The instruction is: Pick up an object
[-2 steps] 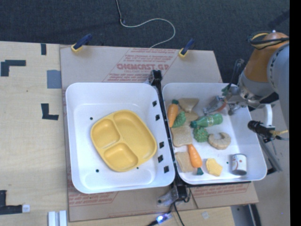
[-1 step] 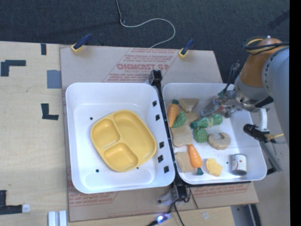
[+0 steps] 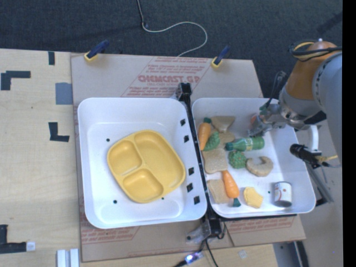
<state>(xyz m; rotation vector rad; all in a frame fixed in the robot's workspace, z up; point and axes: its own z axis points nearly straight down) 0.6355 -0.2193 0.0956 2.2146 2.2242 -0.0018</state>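
arm reaches in from right | gripper low over right bin, far side, tip just above green bottle; grip can't be made out | bottle lies mid-bin among toy food | yellow tray in left bin
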